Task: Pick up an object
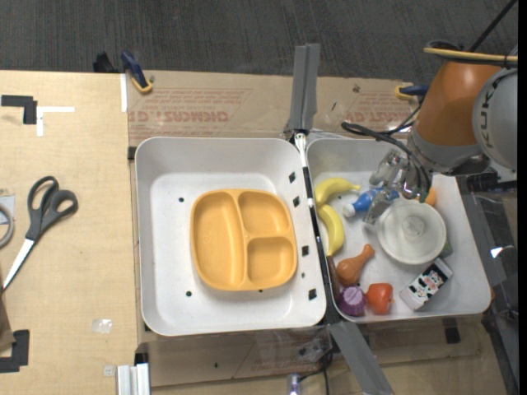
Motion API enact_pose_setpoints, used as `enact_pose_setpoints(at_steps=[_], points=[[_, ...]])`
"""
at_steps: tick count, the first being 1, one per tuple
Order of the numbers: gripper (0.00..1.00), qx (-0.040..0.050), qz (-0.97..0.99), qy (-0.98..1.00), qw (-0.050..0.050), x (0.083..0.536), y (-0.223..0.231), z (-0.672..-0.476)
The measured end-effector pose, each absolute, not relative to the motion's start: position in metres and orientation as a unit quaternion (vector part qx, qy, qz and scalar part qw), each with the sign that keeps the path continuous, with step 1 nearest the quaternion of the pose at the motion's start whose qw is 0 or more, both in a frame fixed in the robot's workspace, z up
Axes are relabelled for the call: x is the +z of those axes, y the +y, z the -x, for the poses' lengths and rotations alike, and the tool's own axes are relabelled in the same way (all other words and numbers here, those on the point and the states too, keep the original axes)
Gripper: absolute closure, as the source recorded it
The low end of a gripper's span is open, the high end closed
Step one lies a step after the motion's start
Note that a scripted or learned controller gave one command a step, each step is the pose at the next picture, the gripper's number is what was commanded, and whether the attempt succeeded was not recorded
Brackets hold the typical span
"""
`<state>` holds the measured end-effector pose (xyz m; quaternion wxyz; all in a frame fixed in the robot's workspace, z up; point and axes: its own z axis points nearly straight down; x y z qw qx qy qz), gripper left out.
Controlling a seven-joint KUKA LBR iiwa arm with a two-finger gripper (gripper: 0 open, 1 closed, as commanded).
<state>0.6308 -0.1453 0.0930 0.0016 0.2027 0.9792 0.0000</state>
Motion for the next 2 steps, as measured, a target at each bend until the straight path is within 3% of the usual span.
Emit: enact_pose_setpoints(at_steps=[1,2], points=[[0.00,0.0020,-0.160,0.987,0.003,0.095,-0.206,-0.622],[0.00,0.0002,-0.177,0.984,0.003,0.093,-0.158,-0.652]])
